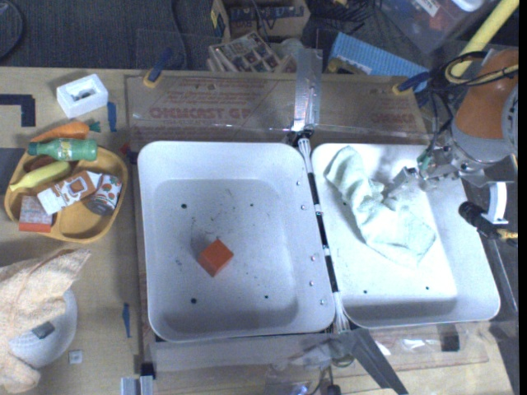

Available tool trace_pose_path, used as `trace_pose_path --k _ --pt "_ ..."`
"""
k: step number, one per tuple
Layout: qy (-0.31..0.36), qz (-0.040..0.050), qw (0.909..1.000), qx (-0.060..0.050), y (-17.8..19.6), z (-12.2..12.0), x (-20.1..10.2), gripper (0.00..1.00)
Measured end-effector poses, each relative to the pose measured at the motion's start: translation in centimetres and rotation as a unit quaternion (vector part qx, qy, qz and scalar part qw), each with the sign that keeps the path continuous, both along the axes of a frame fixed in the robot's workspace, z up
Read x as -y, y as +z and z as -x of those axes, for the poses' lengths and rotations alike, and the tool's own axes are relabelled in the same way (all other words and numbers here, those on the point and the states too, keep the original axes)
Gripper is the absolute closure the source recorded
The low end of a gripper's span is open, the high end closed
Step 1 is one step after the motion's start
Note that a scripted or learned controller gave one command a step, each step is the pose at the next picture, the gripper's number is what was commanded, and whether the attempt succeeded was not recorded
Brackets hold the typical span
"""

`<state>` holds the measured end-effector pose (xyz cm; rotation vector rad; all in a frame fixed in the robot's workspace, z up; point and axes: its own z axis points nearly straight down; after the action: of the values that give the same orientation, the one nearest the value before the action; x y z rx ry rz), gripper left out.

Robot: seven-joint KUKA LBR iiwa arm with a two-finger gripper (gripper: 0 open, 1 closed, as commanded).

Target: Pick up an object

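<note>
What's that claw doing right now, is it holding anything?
Claw: over the pale cloth in the right bin; whether it is open, closed or gripping cannot be told.

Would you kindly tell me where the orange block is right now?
The orange block lies alone in the left bin, slightly left of and below its centre, far from the pale cloth in the right bin.
</note>
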<state>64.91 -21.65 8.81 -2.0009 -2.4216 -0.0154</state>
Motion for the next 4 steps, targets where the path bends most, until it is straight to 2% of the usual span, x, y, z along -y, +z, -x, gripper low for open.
trace_pose_path --k 1,2,3,4 --pt "0.032 0.004 0.9995 0.0 0.1 -0.4 -8.1 0.0" --pt "0.097 0.0049 0.9953 0.002 0.2 4.1 -11.8 0.0" --pt "0.132 0.0039 0.9912 -0.002 3.9 11.0 -11.8 0.0" --pt "0.14 0.0048 0.9902 0.0 9.7 9.8 -16.4 0.0"
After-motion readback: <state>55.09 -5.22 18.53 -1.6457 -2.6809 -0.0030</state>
